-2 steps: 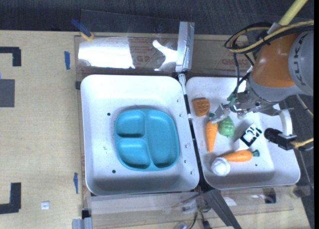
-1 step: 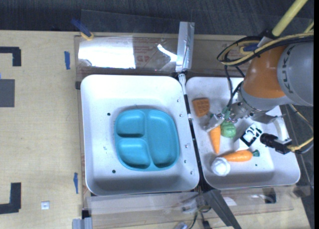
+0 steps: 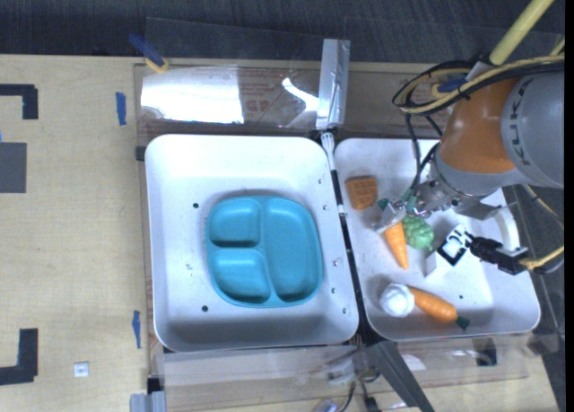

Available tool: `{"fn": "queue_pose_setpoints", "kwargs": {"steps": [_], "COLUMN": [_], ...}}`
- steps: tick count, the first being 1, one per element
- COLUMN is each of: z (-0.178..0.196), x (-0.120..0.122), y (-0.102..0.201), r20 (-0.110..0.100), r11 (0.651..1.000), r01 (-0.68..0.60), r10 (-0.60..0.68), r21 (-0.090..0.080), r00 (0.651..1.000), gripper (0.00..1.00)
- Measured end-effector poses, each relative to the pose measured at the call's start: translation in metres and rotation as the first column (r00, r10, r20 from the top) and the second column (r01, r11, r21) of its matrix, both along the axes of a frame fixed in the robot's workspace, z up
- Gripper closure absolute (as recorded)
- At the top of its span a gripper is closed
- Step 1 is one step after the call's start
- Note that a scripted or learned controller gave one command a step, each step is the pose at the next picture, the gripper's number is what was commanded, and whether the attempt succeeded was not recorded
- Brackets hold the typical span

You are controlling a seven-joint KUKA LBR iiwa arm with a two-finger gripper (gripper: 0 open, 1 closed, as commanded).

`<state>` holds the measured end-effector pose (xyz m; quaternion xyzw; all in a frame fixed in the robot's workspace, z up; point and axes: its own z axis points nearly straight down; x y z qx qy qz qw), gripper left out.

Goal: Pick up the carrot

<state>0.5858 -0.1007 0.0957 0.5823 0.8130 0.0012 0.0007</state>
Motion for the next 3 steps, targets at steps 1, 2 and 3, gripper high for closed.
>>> {"fn": "queue_pose_setpoints", "kwargs": {"steps": [1,2,3], "z": [0.089,0.115,0.132], "x": [0.022,0.077,0.081], "y": [0.047,0.104,0.155], "r20": [0.000,-0.002,0.000], "r11": [0.973,0.953,0.789], "r01": [-0.230,-0.302,-0.614], "r10": [0.230,0.302,0.614], "r21": [-0.002,0.000,-0.003], "r00": [0.973,0.953,0.789], "gripper": [1.00,1.00,1.00]}}
